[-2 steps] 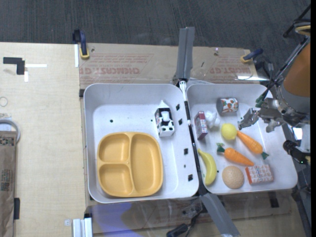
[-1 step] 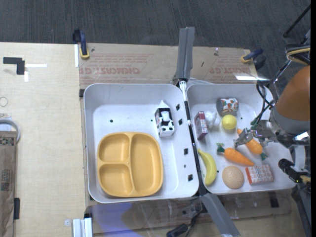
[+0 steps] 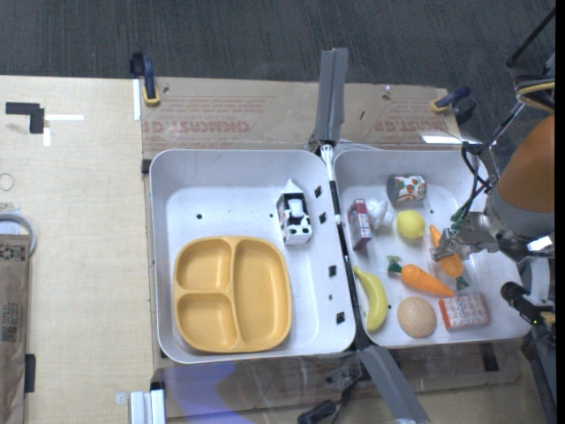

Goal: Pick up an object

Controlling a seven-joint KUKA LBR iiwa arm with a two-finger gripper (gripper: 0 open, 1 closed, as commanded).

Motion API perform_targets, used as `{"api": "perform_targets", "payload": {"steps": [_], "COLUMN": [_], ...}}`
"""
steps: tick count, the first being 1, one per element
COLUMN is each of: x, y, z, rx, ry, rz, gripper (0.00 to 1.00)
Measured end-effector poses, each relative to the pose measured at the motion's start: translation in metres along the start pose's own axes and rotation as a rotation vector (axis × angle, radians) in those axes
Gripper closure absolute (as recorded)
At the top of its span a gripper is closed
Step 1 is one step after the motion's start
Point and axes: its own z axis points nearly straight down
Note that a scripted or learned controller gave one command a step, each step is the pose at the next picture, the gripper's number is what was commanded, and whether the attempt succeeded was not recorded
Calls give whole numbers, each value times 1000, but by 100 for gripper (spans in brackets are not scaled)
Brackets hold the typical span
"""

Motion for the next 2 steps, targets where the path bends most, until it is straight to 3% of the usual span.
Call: {"api": "perform_targets", "payload": {"steps": [1, 2], "x": [-9, 20], "y": [0, -23], "z": [-57, -80], "rx": [-2, 0], "ry": [-1, -1], "rz": [-50, 125], "gripper": [100, 100]}}
